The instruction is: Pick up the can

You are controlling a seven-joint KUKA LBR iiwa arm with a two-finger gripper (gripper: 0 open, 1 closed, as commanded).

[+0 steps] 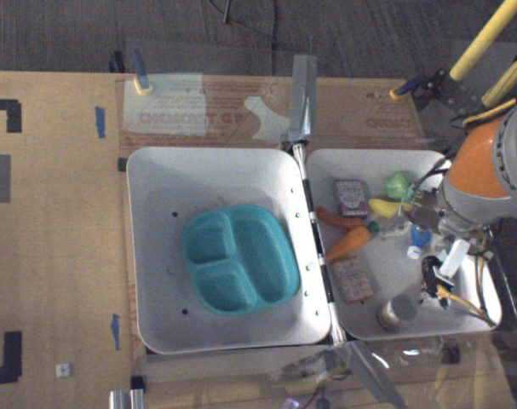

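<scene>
The can (397, 311) is a small grey cylinder standing near the front edge of the right bin (364, 329). My gripper (417, 217) hangs over the right half of that bin, beyond the can and a little to its right, and clearly apart from it. The grey wrist with its orange band (482, 170) reaches in from the right. A black cable loop (430, 278) hangs from the wrist, just right of the can.
The right bin also holds a dark red box (351, 197), a green item (399, 184), a yellow item (386, 207), an orange carrot (347, 244), a brown packet (352, 279) and a small blue piece (418, 237). A teal divided tray (239, 258) lies in the left bin (156, 186).
</scene>
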